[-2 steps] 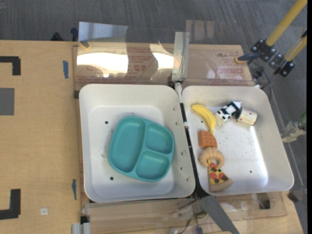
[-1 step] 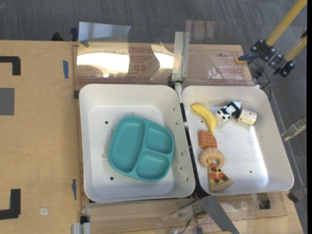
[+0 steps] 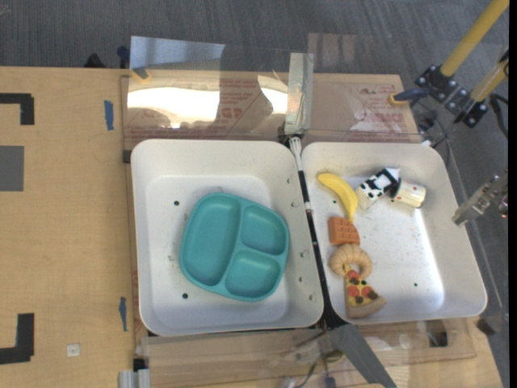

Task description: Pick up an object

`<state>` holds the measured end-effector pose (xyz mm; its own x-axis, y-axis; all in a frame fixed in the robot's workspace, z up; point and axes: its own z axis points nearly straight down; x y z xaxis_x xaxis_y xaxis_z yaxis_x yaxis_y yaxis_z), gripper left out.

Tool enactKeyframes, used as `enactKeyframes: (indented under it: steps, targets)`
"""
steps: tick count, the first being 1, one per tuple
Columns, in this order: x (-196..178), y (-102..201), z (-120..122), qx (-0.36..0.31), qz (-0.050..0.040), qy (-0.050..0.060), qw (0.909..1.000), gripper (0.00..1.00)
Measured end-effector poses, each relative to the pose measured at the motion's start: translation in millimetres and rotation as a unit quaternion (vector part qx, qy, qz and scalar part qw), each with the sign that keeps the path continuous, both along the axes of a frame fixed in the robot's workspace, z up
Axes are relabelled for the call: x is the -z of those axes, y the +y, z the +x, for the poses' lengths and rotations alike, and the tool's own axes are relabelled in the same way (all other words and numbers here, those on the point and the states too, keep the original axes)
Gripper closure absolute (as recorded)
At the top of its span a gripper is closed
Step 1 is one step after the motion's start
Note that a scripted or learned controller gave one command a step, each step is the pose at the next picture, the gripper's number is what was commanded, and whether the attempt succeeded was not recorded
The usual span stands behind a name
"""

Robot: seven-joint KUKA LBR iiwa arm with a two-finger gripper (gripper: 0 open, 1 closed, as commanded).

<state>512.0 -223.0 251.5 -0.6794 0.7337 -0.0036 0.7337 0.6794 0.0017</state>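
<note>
Pizza toy [image 3: 362, 293], banana [image 3: 340, 193] in rt bin [image 3: 464, 289].

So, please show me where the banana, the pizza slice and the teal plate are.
banana [image 3: 339, 192], camera view, middle of its curve.
pizza slice [image 3: 361, 292], camera view, its centre.
teal plate [image 3: 212, 239], camera view, large compartment.

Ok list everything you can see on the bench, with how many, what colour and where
left bin: one, white, left half of the bench
right bin: one, white, beside the left bin
divided plate: one, teal, three compartments, middle of the left bin
banana: one, yellow, upper left of the right bin
cow toy: one, black and white, right of the banana
small bottle: one, cream with a dark cap, lying beside the cow toy
waffle piece: one, orange, below the banana
croissant: one, tan, below the waffle piece
pizza slice: one, yellow and red, lower left of the right bin
gripper: one, grey metal, at the right bin's right rim
</note>
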Motion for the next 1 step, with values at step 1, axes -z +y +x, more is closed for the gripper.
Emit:
enactKeyframes:
  steps: [1]
  targets:
    - [-17.8,-0.2,25.1,-0.314,-0.0024,-0.002,0.9493,1.0]
